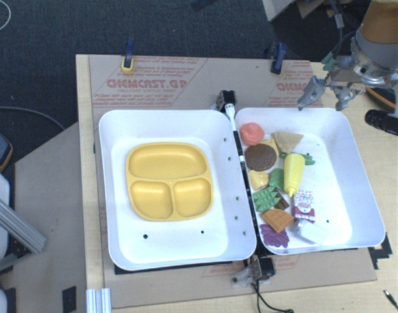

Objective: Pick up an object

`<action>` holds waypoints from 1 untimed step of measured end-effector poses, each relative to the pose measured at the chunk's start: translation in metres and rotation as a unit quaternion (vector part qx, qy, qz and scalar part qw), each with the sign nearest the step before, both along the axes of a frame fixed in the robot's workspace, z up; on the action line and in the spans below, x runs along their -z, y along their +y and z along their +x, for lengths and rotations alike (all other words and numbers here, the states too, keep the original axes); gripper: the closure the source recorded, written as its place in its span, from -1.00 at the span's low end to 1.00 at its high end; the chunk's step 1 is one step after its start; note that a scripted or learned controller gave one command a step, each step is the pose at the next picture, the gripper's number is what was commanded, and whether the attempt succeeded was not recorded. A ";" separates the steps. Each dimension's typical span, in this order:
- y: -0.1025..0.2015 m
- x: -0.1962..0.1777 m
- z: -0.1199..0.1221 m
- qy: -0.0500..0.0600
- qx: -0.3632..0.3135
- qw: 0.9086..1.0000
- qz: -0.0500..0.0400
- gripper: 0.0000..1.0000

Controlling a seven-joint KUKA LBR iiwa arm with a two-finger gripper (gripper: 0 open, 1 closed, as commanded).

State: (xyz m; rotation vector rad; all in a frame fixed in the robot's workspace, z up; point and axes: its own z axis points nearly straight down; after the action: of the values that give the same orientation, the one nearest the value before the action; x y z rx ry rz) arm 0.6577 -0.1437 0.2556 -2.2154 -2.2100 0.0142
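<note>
I've got the end effector (324, 96) hanging above the far rim of the right bin (355, 168), fingers spread apart, nothing between them. It sits clear of the pile, which I read as a hover before committing to a pick.

The candidates are all in the right bin, crowded against its left wall: one pink round piece (252, 133), one brown disc (260, 156), one tan wedge (286, 141), one yellow corn cob (293, 172) lying lengthwise, a green leafy piece (266, 197), one orange cracker-like square (277, 219), a purple piece (275, 237) and one small carton (304, 207). They touch and overlap, so clean finger room is scarce; the corn cob and carton on the outer edge look the easiest reach to me.

Two white bins side by side on the counter (88, 175). The left bin (114, 175) holds one yellow divided tray (169, 180), three compartments. Two blue clamps (128, 55) pin the cardboard at the back.
</note>
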 end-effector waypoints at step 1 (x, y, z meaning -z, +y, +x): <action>0.000 -0.009 0.002 -0.007 -0.001 1.000 -0.001 -1.00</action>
State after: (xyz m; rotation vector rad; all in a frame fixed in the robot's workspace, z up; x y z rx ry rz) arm 0.6598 -0.1435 0.2647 -2.2212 -2.2210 0.0007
